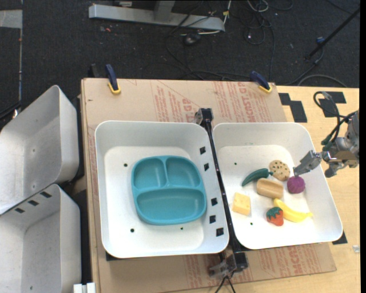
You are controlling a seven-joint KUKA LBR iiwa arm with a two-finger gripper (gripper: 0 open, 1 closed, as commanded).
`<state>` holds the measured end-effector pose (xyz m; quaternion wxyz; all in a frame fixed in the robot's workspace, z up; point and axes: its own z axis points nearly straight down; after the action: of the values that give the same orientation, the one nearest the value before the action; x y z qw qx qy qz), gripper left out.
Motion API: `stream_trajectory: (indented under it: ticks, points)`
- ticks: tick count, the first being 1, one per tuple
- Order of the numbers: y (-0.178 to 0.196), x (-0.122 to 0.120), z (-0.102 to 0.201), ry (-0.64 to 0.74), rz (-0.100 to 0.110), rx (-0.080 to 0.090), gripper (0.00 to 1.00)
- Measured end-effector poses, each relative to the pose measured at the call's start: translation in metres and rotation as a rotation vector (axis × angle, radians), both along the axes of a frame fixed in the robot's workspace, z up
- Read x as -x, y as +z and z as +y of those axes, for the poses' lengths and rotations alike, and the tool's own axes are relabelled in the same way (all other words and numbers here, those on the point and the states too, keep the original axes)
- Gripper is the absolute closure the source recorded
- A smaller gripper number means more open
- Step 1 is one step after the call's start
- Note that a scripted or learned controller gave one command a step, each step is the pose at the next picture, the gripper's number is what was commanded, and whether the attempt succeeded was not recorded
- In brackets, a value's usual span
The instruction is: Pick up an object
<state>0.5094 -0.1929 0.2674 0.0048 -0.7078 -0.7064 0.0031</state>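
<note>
Seven toy foods lie in the right bin (257, 137), and we place everything here against the tan bread loaf (270, 187) at the middle of that group. Nearest us, well in front of the loaf and to its left, a black clamp (229, 264) grips the front edge of the bench where the two bins meet. Just in front of the loaf sits a red strawberry (275, 216), with a yellow banana (293, 213) touching it on the right. In front and to the left of the loaf lies a yellow cheese wedge (242, 204), a little apart from it. Just to the right of the loaf rests a purple plum (295, 184). Just behind the loaf and to its left lies a green pickle (255, 176), and just behind the loaf a speckled cookie (279, 168).

The gripper (309, 163) hangs behind and to the right of the loaf, just above the plum, with nothing visibly in it; we cannot tell whether it is spread or pressed together.

Well to the left of the loaf, the left bin (108, 143) holds a teal divided plate (168, 189). Far off to the left stand two spare white bins (34, 143).

Behind the loaf, past the bins, runs the cardboard sheet (171, 97), pinned at its far edge by two blue-and-yellow clamps (113, 80). Farthest back, on the dark floor, lies a grey metal bar (154, 14) among cables.
</note>
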Motion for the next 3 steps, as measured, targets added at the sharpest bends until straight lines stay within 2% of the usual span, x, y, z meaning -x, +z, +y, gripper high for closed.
stream_trajectory:
  ticks: [1, 3]
  points:
    - [0.005, -0.002, 0.000, 0.003, -0.010, 0.003, 0.00]
    - [-0.095, 0.011, 0.010, -0.001, -0.007, 0.001, 0.00]
